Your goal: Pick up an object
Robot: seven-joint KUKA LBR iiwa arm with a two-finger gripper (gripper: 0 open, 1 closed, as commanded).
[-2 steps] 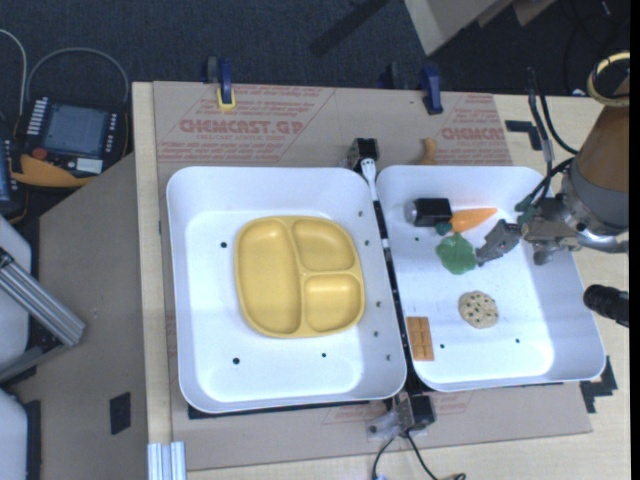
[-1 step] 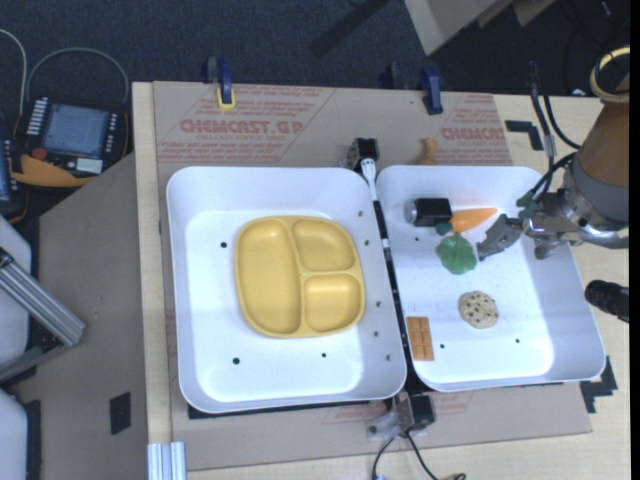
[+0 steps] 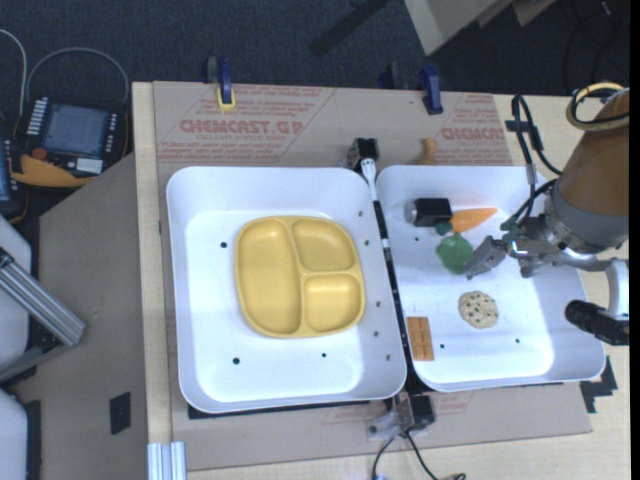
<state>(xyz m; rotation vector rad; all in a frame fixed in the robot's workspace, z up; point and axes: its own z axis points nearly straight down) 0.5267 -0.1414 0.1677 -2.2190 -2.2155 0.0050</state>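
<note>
Arm's body (image 3: 600,183) cut off at the right edge; we cannot tell the pincer's (image 3: 492,255) state, as it blurs against the right bin (image 3: 530,363). Just left of the pincer: one green lump (image 3: 455,255), shape unclear. Above-left: one carrot (image 3: 473,219), one black block (image 3: 431,211). Below: one cookie (image 3: 479,309). Far left: one yellow divided plate (image 3: 298,275) in the left bin (image 3: 200,298). We count two bins.
</note>
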